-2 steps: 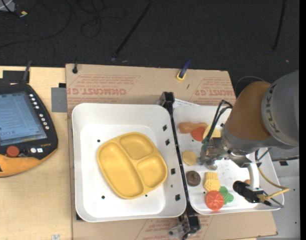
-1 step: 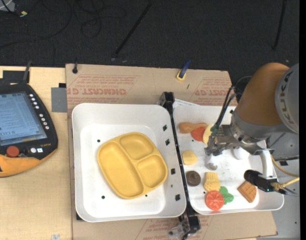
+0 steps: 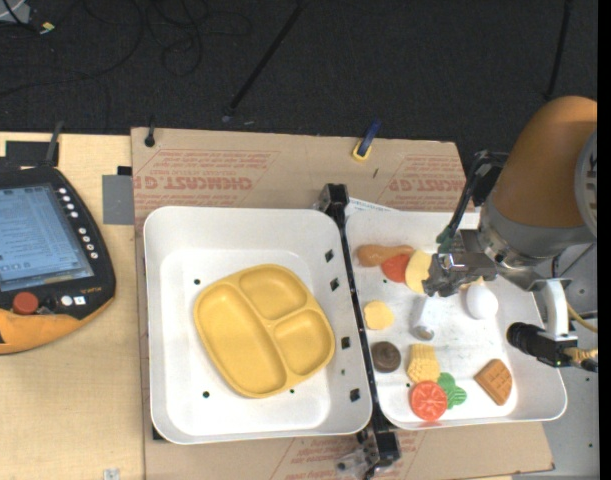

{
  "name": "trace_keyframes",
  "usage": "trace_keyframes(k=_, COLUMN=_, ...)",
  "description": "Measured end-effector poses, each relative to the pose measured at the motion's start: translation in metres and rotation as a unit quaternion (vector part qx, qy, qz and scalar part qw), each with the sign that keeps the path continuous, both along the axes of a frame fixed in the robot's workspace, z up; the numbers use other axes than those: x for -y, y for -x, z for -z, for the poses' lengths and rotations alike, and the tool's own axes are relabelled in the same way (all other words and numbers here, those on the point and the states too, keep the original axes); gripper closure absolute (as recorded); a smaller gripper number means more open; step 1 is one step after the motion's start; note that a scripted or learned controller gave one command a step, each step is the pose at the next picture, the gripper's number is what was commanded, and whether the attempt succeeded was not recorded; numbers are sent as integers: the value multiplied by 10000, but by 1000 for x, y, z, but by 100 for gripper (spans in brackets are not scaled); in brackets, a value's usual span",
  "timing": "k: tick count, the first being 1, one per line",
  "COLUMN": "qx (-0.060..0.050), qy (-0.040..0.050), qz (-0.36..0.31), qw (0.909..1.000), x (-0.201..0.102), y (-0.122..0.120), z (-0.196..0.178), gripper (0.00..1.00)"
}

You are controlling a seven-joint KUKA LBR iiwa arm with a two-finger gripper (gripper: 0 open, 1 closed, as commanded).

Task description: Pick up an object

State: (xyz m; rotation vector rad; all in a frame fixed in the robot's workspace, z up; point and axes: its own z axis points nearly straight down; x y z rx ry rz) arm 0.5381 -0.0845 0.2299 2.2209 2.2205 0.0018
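Dark floor w/ cables behind; cardboard-topped bench (image 3: 285,168) carries two white bins side by side, and a teach pendant (image 3: 40,258) lies off at 9 o'clock.

Left bin (image 3: 175,368) holds a yellow divided plate (image 3: 263,326). Right bin (image 3: 540,403) holds small toy foods: croissant-like piece (image 3: 373,254) w/ a red bit (image 3: 396,266) at 11 o'clock, pale yellow round piece (image 3: 379,315) mid-left, brown disc (image 3: 386,356), corn (image 3: 423,362), tomato (image 3: 428,400), green piece (image 3: 451,392), waffle (image 3: 494,381), white egg (image 3: 480,299).

Arm (image 3: 545,188) comes in from 3 o'clock. Gripper (image 3: 437,274) sits low over the upper-middle of the right bin; can't tell how its jaws stand, too dark and cluttered. A yellow rounded piece (image 3: 418,270) lies touching or just beside the gripper tip at its 9 o'clock; can't say if it's actually gripped.

Key relation, as I judge it: nearest candidates are that yellow piece at 9 o'clock from the tip and the egg close at 4 o'clock. Yellow piece looks roundish, no clear long axis, so approach angle prob matters little; crowding from the red bit next to it is the risk.
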Motion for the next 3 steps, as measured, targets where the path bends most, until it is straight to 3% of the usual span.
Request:
trace_keyframes(k=1, qx=-9, qy=-4, qz=-7, qw=10000, x=-19, y=-24, z=-7, gripper=100)
trace_keyframes(k=2, qx=-31, qy=0, qz=3, qw=10000, x=-11, y=-24, z=14, gripper=100)
trace_keyframes(k=3, qx=-15, qy=0, qz=-19, qw=10000, x=-9, y=-31, z=4, gripper=100)
